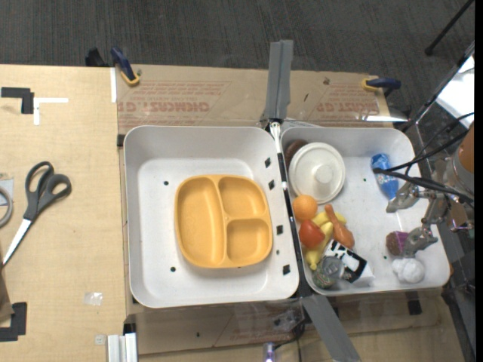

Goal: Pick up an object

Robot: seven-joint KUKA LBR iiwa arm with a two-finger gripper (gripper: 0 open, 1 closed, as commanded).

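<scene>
Scissors [36, 194] lie idle at left while the gripper [419, 216], jaws' state unreadable, hovers by the purple toy [398, 241], risking a miss against the right bin [355, 134] wall.

scissors [36, 194] on wooden bench [60, 277], blue clamps [124, 66], cardboard sheet [189, 100]

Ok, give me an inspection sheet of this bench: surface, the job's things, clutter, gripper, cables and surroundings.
Surface: wooden bench bearing the left bin and right bin, with cardboard behind.
Job's things: right bin holds a white bowl, orange ball, blue object, purple object, white lump and a small toy pile.
Clutter: yellow divided plate in left bin; scissors on bench.
Gripper: gripper over right bin's right side.
Cables: black cables at the arm.
Surroundings: dark floor.
</scene>
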